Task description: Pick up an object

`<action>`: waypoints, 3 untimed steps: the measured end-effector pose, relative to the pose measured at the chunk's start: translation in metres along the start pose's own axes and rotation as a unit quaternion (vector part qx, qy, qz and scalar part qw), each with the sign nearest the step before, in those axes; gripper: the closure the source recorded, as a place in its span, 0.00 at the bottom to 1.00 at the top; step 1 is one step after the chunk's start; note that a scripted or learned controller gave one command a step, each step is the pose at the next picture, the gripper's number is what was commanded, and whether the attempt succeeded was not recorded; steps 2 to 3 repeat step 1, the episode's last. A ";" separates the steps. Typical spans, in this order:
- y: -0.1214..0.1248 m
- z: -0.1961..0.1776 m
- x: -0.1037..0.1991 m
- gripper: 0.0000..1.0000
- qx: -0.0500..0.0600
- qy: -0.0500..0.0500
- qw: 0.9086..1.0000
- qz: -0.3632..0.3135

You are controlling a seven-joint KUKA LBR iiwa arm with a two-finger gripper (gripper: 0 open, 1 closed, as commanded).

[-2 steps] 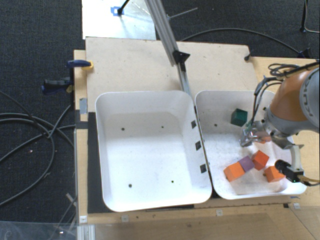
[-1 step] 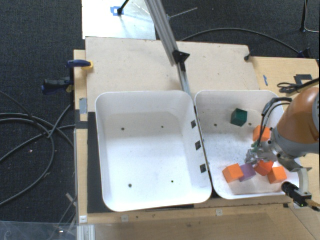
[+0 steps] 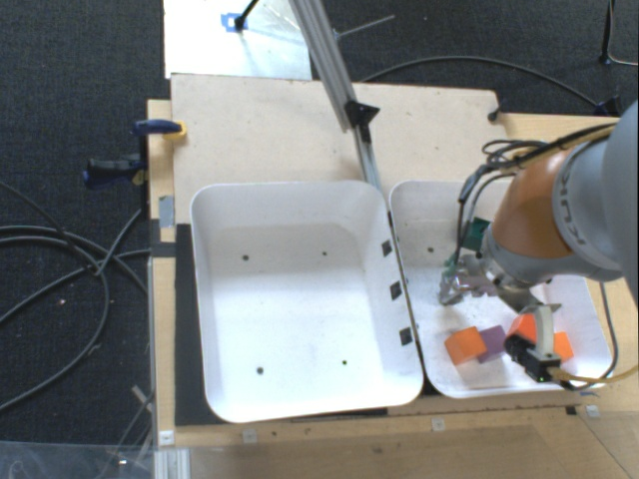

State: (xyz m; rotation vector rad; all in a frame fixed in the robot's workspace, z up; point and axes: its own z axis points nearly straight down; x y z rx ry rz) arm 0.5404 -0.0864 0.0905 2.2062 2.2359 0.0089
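Since orange block (image 3: 464,346) touches purple block (image 3: 491,341) at 5 o'clock from gripper (image 3: 457,285) (can't tell if spread or squeezed), a grab prob pushes both away.

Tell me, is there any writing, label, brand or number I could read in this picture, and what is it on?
No text can be read anywhere.
The three black squares on the wall of the left bin: plain, no lettering visible.
The blue mark on the white sheet: too small to tell whether it is writing.
The orange block and purple block: no print visible.
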 end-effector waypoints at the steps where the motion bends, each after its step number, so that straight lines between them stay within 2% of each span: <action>1: -0.020 -0.104 0.008 1.00 -0.002 -0.002 1.000 0.003; 3: -0.020 -0.104 0.008 1.00 -0.002 -0.002 1.000 0.003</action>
